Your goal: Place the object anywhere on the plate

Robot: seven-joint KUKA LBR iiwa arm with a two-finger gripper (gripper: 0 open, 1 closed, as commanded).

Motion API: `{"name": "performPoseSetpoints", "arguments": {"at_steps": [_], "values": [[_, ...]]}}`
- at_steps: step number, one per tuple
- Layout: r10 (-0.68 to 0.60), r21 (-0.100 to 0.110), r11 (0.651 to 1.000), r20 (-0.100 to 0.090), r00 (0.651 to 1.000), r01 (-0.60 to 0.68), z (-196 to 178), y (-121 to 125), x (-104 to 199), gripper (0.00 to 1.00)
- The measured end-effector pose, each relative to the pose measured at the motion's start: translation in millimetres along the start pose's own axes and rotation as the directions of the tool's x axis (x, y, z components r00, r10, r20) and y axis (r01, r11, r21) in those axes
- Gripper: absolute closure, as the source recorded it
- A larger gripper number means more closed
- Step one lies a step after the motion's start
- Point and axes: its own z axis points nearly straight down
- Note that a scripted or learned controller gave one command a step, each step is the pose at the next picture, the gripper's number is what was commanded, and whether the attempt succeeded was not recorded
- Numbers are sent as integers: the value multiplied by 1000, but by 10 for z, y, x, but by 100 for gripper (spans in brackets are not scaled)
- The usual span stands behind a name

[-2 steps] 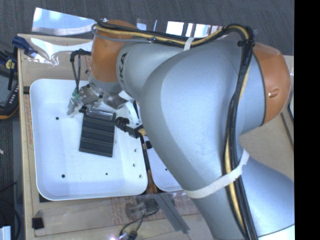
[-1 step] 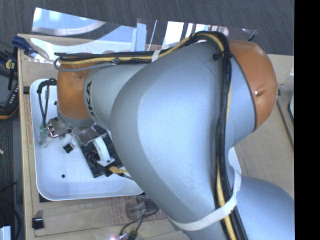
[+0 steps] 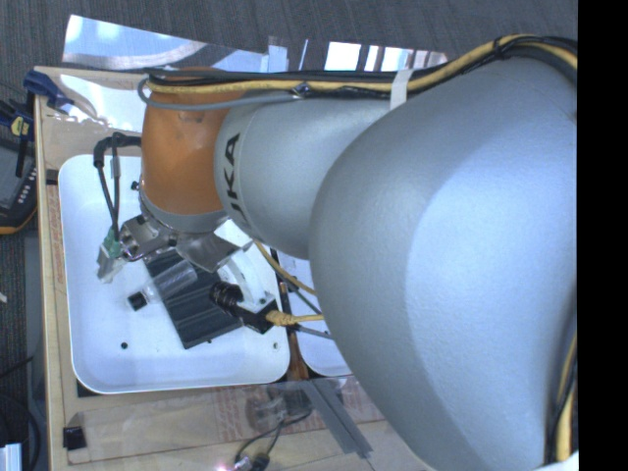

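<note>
Camera view: the big grey arm with the orange band (image 3: 182, 155) hangs over the left shallow white bin (image 3: 83, 263), its black tool (image 3: 196, 302) near the bin's middle. Can't make out the object or plate, honestly.

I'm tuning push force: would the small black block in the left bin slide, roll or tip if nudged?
The block looks squarish and low, so it would probably slide rather than roll. It is small, so likely light. The bin floor looks smooth, so it may skid easily.
</note>
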Motion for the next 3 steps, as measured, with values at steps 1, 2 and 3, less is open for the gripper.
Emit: {"name": "performPoseSetpoints", "arguments": {"at_steps": [1,2,3], "values": [[-142,0,990,1,990,142,-300,219,-597,0],[-107,-1,994,2,994,107,-268,197,-963,0],[-139,0,990,-1,990,139,-729,350,-494,0]]}}
